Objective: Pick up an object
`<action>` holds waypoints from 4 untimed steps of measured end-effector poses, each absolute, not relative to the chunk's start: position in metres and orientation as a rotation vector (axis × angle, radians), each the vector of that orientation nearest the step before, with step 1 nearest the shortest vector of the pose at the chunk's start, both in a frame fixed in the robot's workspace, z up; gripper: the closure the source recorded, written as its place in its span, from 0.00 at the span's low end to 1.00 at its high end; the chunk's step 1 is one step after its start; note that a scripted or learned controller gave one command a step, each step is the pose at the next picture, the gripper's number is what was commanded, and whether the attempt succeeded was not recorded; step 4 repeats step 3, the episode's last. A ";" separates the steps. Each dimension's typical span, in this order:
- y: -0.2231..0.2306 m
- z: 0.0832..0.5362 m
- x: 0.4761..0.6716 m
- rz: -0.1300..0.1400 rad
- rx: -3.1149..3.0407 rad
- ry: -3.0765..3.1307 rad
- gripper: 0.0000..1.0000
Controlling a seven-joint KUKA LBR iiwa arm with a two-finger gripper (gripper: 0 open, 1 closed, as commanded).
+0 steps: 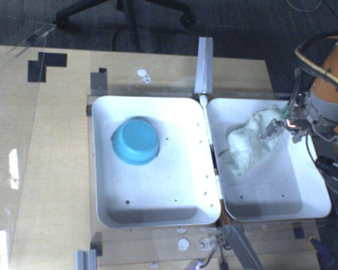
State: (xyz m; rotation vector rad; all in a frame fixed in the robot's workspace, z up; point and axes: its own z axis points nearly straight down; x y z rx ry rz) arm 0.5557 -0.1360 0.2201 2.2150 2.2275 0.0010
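**Robot arm reaching over a crumpled cloth in the right bin**

A pale wooden bench [45, 167] fills most of the view from above, with dark grey carpet beyond its far edge. The black legs of a wheeled chair base [124, 4] stand on that carpet. Black tape marks [44, 64] sit on the bench's far left corner. No brand names or readable writing appear anywhere.

Two shallow white bins sit side by side. The left bin [152, 201] holds a blue bowl [136, 140], turned upside down, toward its left side. The right bin [270, 201] holds a crumpled white cloth [249, 142] in its far half.

The grey arm with its orange band [332, 77] enters from the right. Its gripper [273, 129] is at the cloth's upper right edge; whether its fingers are spread or pinching the cloth cannot be told.
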 end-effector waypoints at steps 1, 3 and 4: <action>-0.189 0.136 0.533 0.000 2.621 1.733 0.00; -0.165 0.241 0.609 0.004 2.637 1.701 1.00; -0.165 0.241 0.609 0.004 2.637 1.701 1.00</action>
